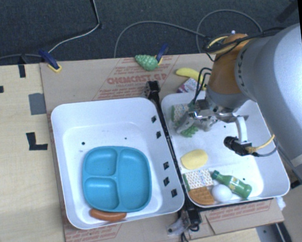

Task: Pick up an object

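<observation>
- I see the arm [276, 76] coming in from the right of the frame, its grey body covering the upper right and its orange band sitting just above the wrist
- The gripper [186, 122] is down in the right bin [275, 185], in that bin's upper left corner, right by the divider between the two bins
- It sits over a small green and pale object [189, 131] there; I cannot tell whether the tool is apart, together or clamped on anything, the metal parts blur into the clutter
- Lower in the same bin I make out a yellow oval piece [194, 159] near the centre, and below it a checked flat item [199, 179] with a round waffle-like disc [202, 195] at the bottom edge
- A white ball [221, 192] and a green bottle [233, 184] lie touching each other at the lower middle of that bin
- The left bin [70, 121] holds a blue divided plate [116, 178], with an orange sausage [107, 214] just beside the plate's lower rim
- Outside the bins, on the cardboard at the top centre, lie a green toy [147, 62] and a yellow banana [188, 73]
</observation>
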Available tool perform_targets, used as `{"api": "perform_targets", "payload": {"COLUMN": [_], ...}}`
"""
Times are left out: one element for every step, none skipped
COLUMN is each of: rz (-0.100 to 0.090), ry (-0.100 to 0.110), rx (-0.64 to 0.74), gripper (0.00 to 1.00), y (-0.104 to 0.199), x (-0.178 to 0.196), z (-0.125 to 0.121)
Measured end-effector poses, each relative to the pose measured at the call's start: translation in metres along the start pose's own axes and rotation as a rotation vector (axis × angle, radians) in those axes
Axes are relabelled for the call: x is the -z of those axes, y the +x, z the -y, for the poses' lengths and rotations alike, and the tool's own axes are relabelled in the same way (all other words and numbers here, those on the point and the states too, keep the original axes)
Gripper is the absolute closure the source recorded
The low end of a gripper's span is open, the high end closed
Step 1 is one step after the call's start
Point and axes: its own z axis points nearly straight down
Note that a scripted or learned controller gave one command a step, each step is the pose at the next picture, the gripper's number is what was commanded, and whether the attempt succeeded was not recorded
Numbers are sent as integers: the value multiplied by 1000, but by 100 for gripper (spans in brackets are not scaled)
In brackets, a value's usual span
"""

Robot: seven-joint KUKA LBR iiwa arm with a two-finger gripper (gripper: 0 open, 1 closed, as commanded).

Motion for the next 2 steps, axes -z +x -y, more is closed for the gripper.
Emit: {"api": "perform_targets", "payload": {"rz": [1, 2], "ry": [-1, -2], "rx": [-1, -1], "gripper": [0, 0], "y": [3, 5], "x": [0, 0], "z": [0, 17]}}
